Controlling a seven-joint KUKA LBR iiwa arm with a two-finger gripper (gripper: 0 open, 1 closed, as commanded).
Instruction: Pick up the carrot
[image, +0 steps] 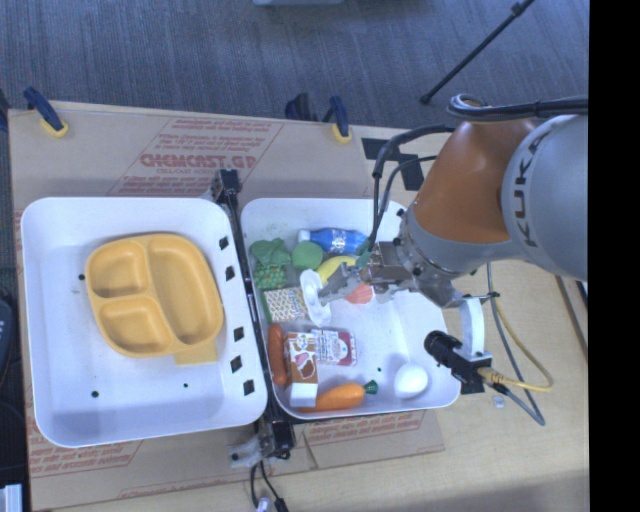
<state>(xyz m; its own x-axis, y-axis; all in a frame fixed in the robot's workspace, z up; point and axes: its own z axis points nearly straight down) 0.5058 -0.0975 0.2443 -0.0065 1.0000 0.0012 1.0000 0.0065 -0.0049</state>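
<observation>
The gripper (345, 285) sits mid-frame, far from the carrot (338, 397) at the bin's bottom edge. Whether it is open cannot be told. It may grab other toys instead.

Glossy white plastic bins (40, 330), matt yellow plastic tray (152, 295), brown cardboard underlay (120, 150)

Red print on the cardboard sheet (190, 150) beyond the left bin (40, 330) reads roughly "CHEMCAST GP", with smaller red lines around it too fine to read; more red print on the same cardboard along the bins' near edges is also illegible. Large dark letters "KU", cut by the frame edge, stand on the grey arm (545, 190). The red-and-white packet (320, 350) in the right bin (445, 395) carries print too small to read.
</observation>
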